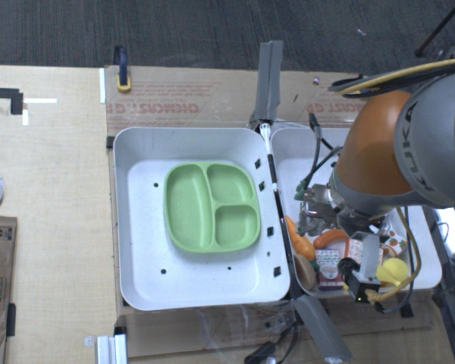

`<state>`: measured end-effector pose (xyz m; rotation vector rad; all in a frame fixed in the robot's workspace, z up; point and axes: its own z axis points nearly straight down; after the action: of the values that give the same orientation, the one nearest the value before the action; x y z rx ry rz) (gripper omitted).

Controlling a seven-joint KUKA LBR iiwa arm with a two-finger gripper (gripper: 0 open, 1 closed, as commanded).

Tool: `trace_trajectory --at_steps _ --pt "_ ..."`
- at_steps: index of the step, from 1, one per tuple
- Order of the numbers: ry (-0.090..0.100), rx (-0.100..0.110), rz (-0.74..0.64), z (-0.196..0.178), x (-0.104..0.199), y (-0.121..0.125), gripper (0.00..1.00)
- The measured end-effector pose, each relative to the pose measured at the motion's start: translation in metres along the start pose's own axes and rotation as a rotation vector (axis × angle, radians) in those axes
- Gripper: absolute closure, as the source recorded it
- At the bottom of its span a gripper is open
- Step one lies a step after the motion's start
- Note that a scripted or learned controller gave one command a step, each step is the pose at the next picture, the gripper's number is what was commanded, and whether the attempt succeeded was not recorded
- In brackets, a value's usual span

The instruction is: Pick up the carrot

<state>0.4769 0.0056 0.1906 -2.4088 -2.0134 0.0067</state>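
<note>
1. Gripper [324, 220] hangs low over the right bin [288, 174], under the grey arm [432, 139] with its orange band [375, 154]. Whether it is released or clenched cannot be told, since the wrist and cables cover it.
2. Left bin [129, 226], white and shallow, sits just beside the right bin, their walls touching along the middle.
3. Green plate [183, 203] with three compartments lies flat in the middle of the left bin.
4. Carrot [299, 240] lies in the right bin, near its left wall and toward the front edge. It is bright orange, short and tapered, lying at a slant; a second orange piece shows just to its right, below the gripper, and whether that is part of the same carrot cannot be told.
5. Small printed packet [327, 268] with red on it lies just in front of the carrot.
6. Yellow object [394, 270] rests toward the front right of the same bin, partly behind cables.
</note>
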Motion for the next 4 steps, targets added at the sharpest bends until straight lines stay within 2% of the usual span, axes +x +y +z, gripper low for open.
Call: trace_trajectory --at_steps 1,2,3,4 --pt "0.000 0.001 -0.251 0.001 0.017 -0.003 1.00" --pt "0.000 -0.003 -0.133 -0.047 -0.010 0.003 1.00" --pt "-0.001 -0.003 -0.260 -0.134 -0.017 0.004 1.00" --pt "-0.002 -0.002 0.330 -0.247 0.065 -0.004 1.00"
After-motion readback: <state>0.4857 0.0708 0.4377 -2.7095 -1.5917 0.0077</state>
